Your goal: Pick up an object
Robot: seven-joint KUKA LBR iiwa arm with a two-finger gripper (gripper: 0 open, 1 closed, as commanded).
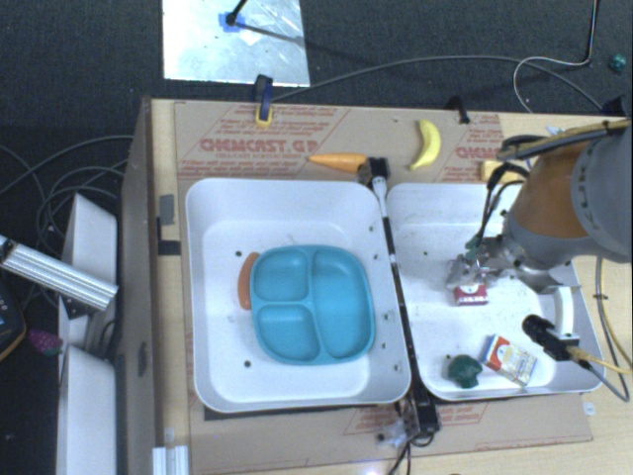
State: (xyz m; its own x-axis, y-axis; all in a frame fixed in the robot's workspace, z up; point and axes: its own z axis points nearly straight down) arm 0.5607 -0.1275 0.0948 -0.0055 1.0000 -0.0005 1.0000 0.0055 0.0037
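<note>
My gripper hangs low in the right bin, just above and touching the top edge of a small red and white object. A red and white carton lies near that bin's front right corner, and a dark green lump sits beside it on the left. In the left bin rests a blue divided plate with an orange sausage-shaped piece along its left rim.
A banana and a carrot lie on the cardboard behind the bins. The black divider runs between the two bins. The arm's orange band and cables cover the right bin's far right side.
</note>
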